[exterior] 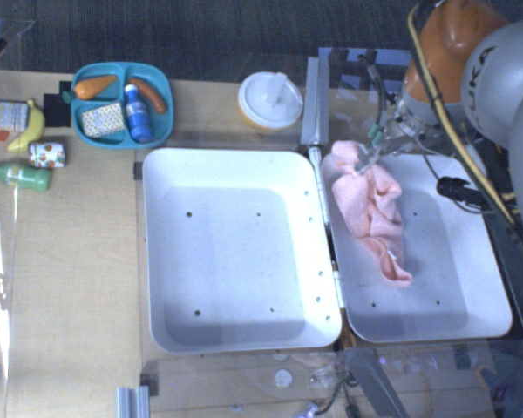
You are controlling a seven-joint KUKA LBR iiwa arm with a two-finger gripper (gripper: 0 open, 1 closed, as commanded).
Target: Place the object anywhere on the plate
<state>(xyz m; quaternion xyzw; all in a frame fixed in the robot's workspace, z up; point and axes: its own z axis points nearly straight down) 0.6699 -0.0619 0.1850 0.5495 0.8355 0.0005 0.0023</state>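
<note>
A pink cloth (376, 212) lies crumpled in the right bin (471, 268), stretched from the bin's upper left corner down toward its middle. My gripper (366, 157) reaches in from the upper right, its tips at the cloth's bunched top end. The fingers look pinched on that top fold. A blue divided plate (161, 90) sits on the bench at the upper left, beyond the left bin. It holds several toy foods, among them an orange carrot (96, 86) and a blue bottle (137, 114).
The left bin (235, 251) stands between the cloth and the plate. A white round lid with a yellow rim (270, 101) sits behind the bins. Small toys, a banana (28, 127) and a green bottle (17, 176), lie at the far left.
</note>
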